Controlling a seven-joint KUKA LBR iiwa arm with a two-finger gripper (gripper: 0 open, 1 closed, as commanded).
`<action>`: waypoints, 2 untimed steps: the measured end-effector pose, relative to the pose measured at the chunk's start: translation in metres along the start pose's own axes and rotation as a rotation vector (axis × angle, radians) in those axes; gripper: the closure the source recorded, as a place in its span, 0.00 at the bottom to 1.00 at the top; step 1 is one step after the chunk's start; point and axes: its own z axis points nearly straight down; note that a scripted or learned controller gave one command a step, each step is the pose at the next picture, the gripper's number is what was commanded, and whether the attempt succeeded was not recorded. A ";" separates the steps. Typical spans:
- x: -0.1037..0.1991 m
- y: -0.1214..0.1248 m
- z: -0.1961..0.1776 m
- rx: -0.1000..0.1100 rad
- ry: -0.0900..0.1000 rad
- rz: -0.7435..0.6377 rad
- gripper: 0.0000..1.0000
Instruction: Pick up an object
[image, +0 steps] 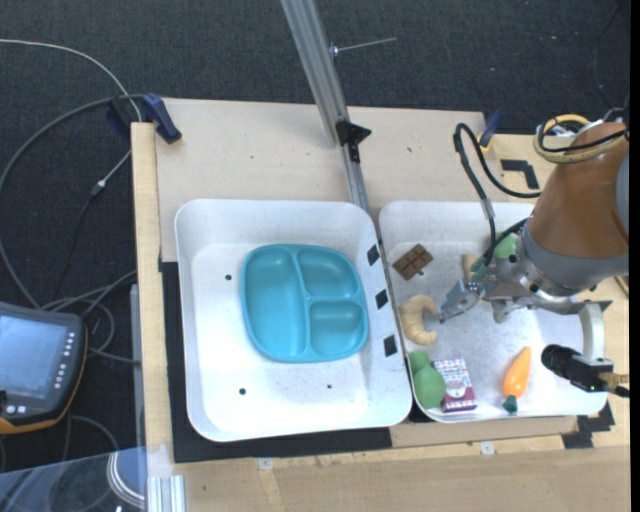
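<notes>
The right bin (432, 216) holds several small objects. A brown waffled block (412, 262) lies at its back left. A cream curved piece (417, 316) lies below that block. A green pear (427, 381) and a red and white box (457, 386) sit at the front edge, and an orange carrot (517, 372) lies to their right. My gripper (452, 303) hangs low over the middle of this bin, just right of the cream piece, pointing towards it. A green item (506, 245) peeks out beside the wrist, partly hidden by the arm.
The left bin (200, 330) holds a blue divided plate (305, 302). A slanted metal pole (322, 70) runs down to the gap between the bins. Black cables (478, 175) loop over the right bin's back. A pendant (35, 365) lies off the bench's left.
</notes>
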 end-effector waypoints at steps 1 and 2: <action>0.007 0.007 0.058 0.001 0.000 -0.001 0.00; 0.007 0.006 0.106 0.000 0.000 0.000 0.00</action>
